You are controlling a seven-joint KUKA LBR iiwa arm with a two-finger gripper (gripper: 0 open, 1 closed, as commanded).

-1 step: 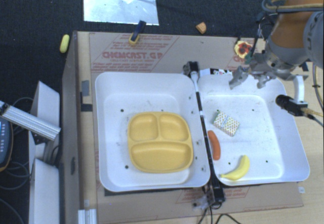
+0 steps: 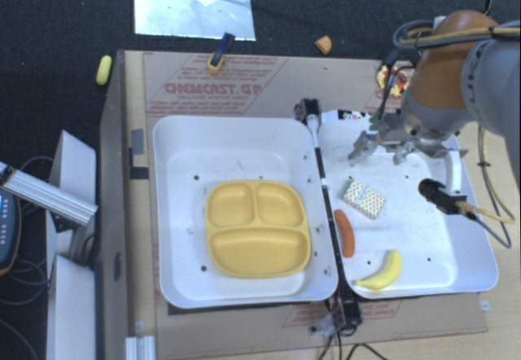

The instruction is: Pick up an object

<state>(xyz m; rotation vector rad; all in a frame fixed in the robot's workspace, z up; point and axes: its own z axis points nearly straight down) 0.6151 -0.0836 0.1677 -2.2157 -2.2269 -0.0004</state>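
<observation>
1. Approach is the step in hand: the gripper (image 2: pixel 377 155) hangs over the far part of the right bin (image 2: pixel 480 265), and nothing has been picked up yet.
2. Its two fingers stand spread wide apart with nothing between them, so the gripper is empty.
3. Candidates for the pick lie in the right bin, toward its left and near side. A pale speckled block (image 2: pixel 364 199) sits just nearer the camera than the gripper. An orange-red sausage-shaped piece (image 2: pixel 346 234) lies beside the wall the bins share, and a banana (image 2: pixel 383 270) lies near the front edge. All three lie apart from one another.
4. The left bin (image 2: pixel 175 187) bears a yellow divided plate (image 2: pixel 257 228), well apart from the gripper.
5. The speckled block is nearest, so I judge it the likely target. The next move calls for bringing the gripper over the block, lowering it until the block sits between the fingers, then closing. The block lies at a slant, so the wrist may need turning.
</observation>
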